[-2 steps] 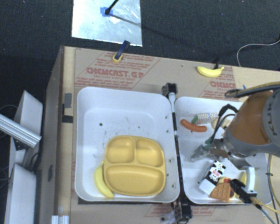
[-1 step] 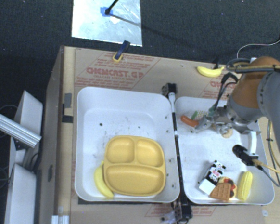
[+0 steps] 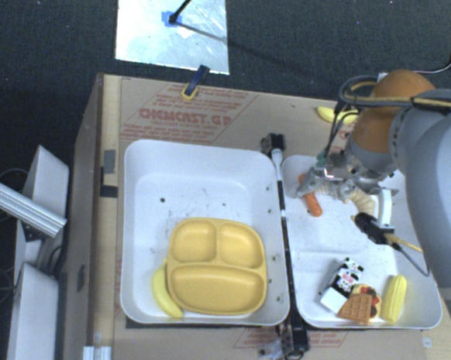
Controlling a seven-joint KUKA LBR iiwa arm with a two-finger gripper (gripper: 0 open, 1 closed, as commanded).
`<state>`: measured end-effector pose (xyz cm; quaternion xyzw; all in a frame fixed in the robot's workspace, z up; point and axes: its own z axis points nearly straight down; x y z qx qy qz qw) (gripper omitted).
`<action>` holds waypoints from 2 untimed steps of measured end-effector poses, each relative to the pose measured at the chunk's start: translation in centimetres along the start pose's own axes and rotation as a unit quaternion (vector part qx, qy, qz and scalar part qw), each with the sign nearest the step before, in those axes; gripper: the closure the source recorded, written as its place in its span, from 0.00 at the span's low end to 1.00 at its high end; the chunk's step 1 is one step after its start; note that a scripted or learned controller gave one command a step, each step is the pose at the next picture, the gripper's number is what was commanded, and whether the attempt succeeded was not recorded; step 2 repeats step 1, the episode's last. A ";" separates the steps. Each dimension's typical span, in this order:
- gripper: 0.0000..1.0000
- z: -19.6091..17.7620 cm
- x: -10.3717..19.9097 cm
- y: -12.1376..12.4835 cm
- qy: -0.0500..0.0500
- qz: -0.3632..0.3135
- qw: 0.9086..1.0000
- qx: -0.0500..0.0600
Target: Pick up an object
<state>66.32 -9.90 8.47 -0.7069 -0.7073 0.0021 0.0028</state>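
My gripper [image 3: 316, 183] hangs low over the back left corner of the right bin [image 3: 313, 252]. A small orange carrot-like piece [image 3: 313, 206] lies on the bin floor just in front of it, touching or nearly touching the gripper's tip. A pale beige item [image 3: 358, 198] lies partly hidden under the wrist. At the front of this bin sit a black-and-white cow-print carton [image 3: 342, 282], a brown waffle piece [image 3: 359, 305] and a yellow corn cob [image 3: 394, 297].
The left bin [image 3: 156, 178] holds a yellow divided plate [image 3: 217, 265] with a yellow banana [image 3: 162, 293] against its front left edge. The rim between the bins [image 3: 282, 219] runs close to the gripper's left. A yellow item [image 3: 327, 113] lies behind the right bin.
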 end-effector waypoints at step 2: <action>1.00 -1.0 0.0 0.0 0.000 -0.002 1.000 0.000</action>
